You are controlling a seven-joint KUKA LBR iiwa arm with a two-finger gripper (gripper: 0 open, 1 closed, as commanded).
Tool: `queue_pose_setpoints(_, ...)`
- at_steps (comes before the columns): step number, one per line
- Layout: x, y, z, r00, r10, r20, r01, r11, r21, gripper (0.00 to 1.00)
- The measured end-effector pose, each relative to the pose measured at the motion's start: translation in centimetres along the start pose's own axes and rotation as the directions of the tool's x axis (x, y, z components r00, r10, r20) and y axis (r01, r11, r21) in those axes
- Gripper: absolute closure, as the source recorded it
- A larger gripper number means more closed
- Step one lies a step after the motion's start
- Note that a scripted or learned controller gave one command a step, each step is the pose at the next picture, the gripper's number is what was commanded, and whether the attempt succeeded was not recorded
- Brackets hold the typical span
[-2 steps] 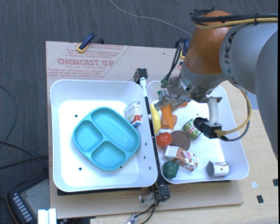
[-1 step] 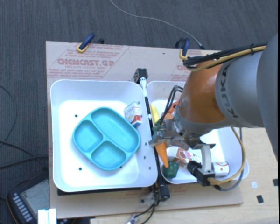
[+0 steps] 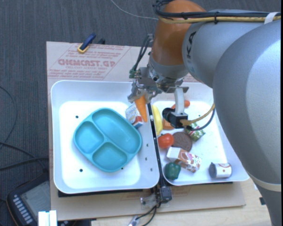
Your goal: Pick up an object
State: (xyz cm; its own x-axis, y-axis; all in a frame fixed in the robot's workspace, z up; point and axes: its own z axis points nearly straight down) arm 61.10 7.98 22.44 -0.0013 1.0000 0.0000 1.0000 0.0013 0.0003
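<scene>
A cardboard-topped bench (image 3: 85, 62) bears two white bins. The gripper (image 3: 140, 98) is seen clamped on an orange carrot (image 3: 141, 108) above the dividing wall; it is judged light, stiff, slippery, best gripped mid-length

The grey arm (image 3: 245, 79) is cut off by the right edge and hides the far right part of the right bin (image 3: 226, 173). The pincer (image 3: 144, 95), beside the banana (image 3: 156, 119), is too cluttered to tell its finger state. The small carton (image 3: 133, 114) label is illegible.
</scene>
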Motion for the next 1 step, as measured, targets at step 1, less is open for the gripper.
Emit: queue_pose_setpoints(1,0.98,-10.01,4.11,1.0,0.001,0.001,-0.001,1.0,0.006,1.0)
